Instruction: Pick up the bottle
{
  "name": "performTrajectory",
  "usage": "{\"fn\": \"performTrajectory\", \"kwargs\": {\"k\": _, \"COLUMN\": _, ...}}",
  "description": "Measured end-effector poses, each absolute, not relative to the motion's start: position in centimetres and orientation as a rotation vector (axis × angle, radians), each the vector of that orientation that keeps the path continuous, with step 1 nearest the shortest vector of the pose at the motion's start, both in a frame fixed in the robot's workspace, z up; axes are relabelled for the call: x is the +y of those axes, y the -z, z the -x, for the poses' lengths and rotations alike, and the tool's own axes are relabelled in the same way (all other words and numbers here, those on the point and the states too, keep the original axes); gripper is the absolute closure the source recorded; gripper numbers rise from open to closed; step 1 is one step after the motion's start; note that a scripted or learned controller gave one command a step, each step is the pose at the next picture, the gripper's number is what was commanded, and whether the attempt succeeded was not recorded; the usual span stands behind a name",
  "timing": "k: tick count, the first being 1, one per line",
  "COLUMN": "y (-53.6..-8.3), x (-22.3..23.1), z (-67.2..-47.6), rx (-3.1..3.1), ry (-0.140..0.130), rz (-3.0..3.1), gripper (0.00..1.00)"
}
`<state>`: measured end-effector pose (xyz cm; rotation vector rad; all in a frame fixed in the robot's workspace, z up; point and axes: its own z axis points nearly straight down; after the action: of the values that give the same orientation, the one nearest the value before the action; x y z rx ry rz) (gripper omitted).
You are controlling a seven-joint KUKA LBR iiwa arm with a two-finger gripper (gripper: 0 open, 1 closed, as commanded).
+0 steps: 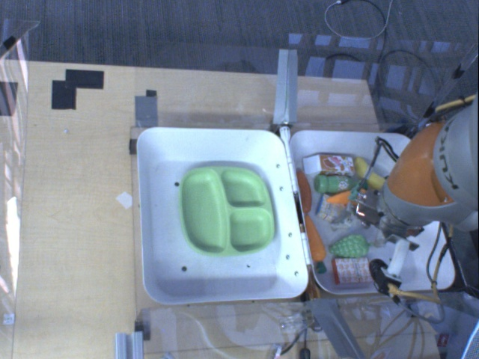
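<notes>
A small green bottle point(329, 183) lies on its side in the upper middle of the right bin point(441, 271), among several other items. My gripper point(365, 205) reaches down into this bin from the right, below the orange band of the arm point(419, 174). It sits just right of and slightly below the bottle, over a clutter of small pieces. Nothing can be made out between the fingers, and the wrist hides what lies directly beneath it.
The right bin also holds a snack packet point(337, 163), a yellow banana point(364, 169), an orange carrot point(317, 243), a knobbly green item point(349, 245) and a red-and-white box point(352, 270). A green divided tray point(227, 208) lies in the left bin point(157, 200).
</notes>
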<state>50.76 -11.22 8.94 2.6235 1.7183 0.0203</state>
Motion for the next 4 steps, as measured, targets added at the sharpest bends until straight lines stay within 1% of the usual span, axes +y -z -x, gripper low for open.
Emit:
{"fn": "performTrajectory", "kwargs": {"k": 1, "y": -10.2, "x": -11.2, "z": -51.0, "rx": 1.717, "ry": -0.030, "rz": -2.619, "gripper": 1.00}}
{"fn": "performTrajectory", "kwargs": {"k": 2, "y": -18.5, "x": -2.8, "z": -48.8, "rx": 1.558, "ry": -0.005, "rz": -2.727, "gripper": 1.00}}
{"fn": "performTrajectory", "kwargs": {"k": 3, "y": -18.4, "x": 0.4, "z": -48.7, "rx": 0.913, "ry": -0.002, "rz": -3.006, "gripper": 1.00}}
{"fn": "performTrajectory", "kwargs": {"k": 4, "y": -21.0, "x": 2.3, "z": -48.8, "rx": 0.326, "ry": -0.002, "rz": -3.125, "gripper": 1.00}}
